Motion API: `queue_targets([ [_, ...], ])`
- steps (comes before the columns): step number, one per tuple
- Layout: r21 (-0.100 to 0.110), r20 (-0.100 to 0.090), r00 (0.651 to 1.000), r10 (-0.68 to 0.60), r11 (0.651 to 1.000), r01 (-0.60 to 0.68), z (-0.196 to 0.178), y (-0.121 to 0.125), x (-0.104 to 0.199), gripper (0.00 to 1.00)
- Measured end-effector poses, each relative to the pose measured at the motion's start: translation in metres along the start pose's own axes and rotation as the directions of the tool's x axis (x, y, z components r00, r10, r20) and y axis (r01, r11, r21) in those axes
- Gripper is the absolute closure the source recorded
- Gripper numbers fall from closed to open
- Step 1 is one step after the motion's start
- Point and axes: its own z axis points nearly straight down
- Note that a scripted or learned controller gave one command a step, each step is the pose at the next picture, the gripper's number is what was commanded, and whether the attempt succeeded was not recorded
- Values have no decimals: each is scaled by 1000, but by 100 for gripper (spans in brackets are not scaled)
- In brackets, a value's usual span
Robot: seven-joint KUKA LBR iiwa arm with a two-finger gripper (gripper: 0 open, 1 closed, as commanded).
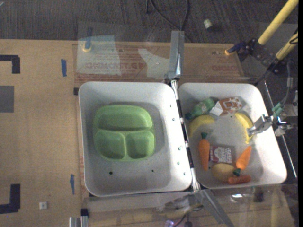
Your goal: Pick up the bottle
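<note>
The bottle is small and green. It lies on its side in the right bin, near the bin's back left corner. Its lower end touches a yellow banana, and a white and red carton lies just to its right. Nothing covers the bottle.
The right bin also holds a second banana, three carrots, a red and white packet and a yellow lemon-like fruit. A small metal fixture sits at that bin's right rim. A green divided plate lies in the left bin.
</note>
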Motion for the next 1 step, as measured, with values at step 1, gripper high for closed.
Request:
queue_targets([
  [1,-3,2,975,-224,975,224,49,37,-53,0],
])
